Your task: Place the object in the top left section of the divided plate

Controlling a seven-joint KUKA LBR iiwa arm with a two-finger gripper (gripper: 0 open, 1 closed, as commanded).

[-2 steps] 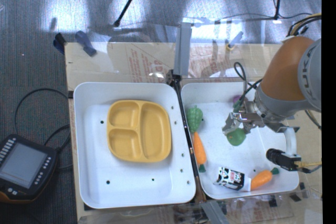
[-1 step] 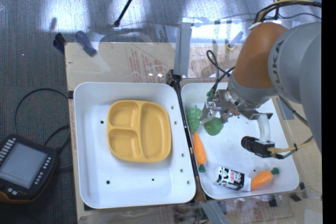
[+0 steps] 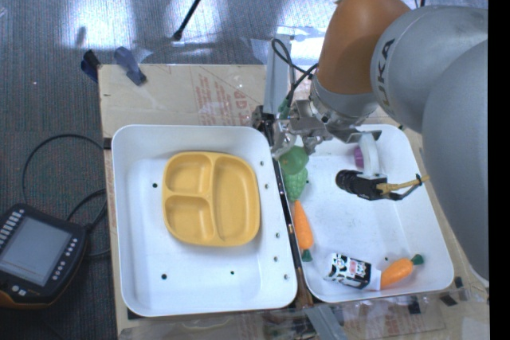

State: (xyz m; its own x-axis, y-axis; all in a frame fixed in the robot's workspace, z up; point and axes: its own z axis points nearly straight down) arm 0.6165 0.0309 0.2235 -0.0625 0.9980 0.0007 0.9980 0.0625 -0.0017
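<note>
Arm reaches in from the right, low over the bench, wrist bent toward the seam between the two bins.

Left bin: holds the yellow divided plate, lying flat near its middle. Nothing in any of its three sections. The target, the top left section, is the smaller well on the far left side.

Right bin: all the loose things are here. Green leafy toy sits against the bin's left wall. Orange carrot lies just below it along the same wall. A second carrot and a black-and-white carton lie side by side at the near edge.

Gripper sits directly over the top of the green leafy toy, touching it or very nearly. You cannot tell from this slant whether it is parted or closed, nor whether the toy is actually gripped.

Step in hand, as you should read it: the pick, with the green leafy toy as the likely object. Nothing has reached the plate yet.

Next move calls for a confirmed grasp, then a lift clear of both bin walls, a carry left across the seam, and a lowering over the top left section. Watch the ridge between the wells: a release too far right drops the toy into the large section.
</note>
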